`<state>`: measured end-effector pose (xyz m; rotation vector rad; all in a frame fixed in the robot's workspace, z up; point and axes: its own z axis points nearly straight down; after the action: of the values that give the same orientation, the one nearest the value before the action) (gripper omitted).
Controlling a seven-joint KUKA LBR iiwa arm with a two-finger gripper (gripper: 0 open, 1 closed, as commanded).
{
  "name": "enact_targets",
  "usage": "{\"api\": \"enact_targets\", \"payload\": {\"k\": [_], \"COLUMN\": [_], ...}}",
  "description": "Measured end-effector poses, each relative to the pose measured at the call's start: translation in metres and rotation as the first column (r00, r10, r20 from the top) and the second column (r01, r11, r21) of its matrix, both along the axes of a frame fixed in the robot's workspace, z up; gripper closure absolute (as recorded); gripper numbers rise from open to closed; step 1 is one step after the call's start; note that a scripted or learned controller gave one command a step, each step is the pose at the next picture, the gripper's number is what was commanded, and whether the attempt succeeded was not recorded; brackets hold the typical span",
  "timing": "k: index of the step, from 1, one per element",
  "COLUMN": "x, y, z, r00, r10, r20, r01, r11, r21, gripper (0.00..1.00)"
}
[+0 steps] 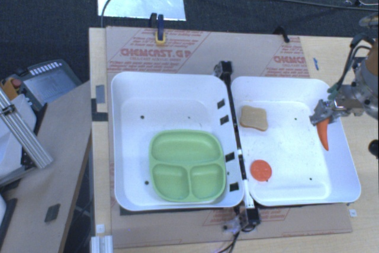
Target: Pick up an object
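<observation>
Three items lie in the right bin (340,186). The end effector (323,118) sits at that bin's right wall, with the carrot (323,134) hanging from its tip, seemingly pinched at the top between narrow fingers. Bread (254,118) and a red disc (260,170) lie well to its left; the green tray (187,165) lies farther left.

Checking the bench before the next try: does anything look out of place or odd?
One thing: the carrot hangs point-down at the right bin's right wall, its top at the gripper. The bread slice, red disc and green tray lie flat.
</observation>
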<state>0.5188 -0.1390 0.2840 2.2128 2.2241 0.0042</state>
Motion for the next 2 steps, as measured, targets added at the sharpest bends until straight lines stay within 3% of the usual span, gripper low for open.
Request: {"api": "enact_targets", "payload": {"k": [2], "x": [0.033], "y": [0.101], "z": [-0.019], "r00": [1.0], "r10": [0.004], "r20": [-0.002], "r01": [-0.004], "r11": [1.0], "r21": [0.002], "gripper": [1.0]}}
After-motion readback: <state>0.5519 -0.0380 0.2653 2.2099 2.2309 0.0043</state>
